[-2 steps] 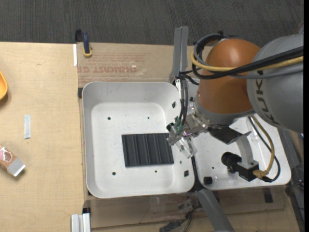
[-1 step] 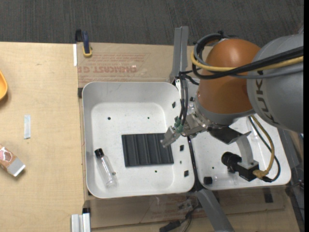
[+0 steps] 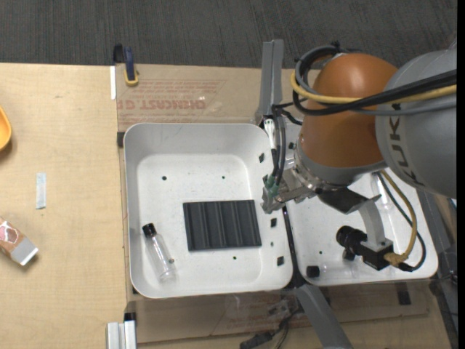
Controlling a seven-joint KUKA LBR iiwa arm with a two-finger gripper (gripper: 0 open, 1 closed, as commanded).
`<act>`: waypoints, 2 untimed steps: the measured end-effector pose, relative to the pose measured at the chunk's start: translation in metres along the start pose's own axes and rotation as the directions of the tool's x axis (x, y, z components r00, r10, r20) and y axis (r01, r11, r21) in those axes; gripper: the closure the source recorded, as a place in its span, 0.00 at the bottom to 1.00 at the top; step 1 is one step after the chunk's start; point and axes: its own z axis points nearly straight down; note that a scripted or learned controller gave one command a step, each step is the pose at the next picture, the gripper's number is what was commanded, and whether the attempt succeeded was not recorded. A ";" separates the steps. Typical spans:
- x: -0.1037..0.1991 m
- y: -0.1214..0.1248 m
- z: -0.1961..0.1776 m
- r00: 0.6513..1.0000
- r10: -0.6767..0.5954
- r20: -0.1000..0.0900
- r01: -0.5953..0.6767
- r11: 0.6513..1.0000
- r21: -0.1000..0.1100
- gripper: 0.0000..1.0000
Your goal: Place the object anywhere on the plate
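A small clear vial (image 3: 158, 251) with a black cap lies on its side in the left bin (image 3: 134, 195), near that bin's near left corner, with the capped end pointing away toward the far edge. Just to its right, apart from it, a dark ribbed plate (image 3: 221, 225) rests flat on the bin floor, roughly in the middle and toward the near edge.

The hand (image 3: 273, 193) sits above the wall shared by the two bins, at the plate's right edge, well apart from the vial. The orange band of the arm (image 3: 341, 115) covers most of it from above, so I cannot tell how the hand is set or whether anything is in it.

The right bin (image 3: 320, 264) lies partly under the arm. On the table, near its left edge, lie a small grey strip (image 3: 41, 190) and a wrapped block (image 3: 16, 243).
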 end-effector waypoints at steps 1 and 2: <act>0.055 0.018 0.035 0.998 -0.066 -0.001 0.066 0.998 0.001 1.00; 0.011 0.003 0.000 0.998 -0.066 0.000 0.066 0.998 -0.002 1.00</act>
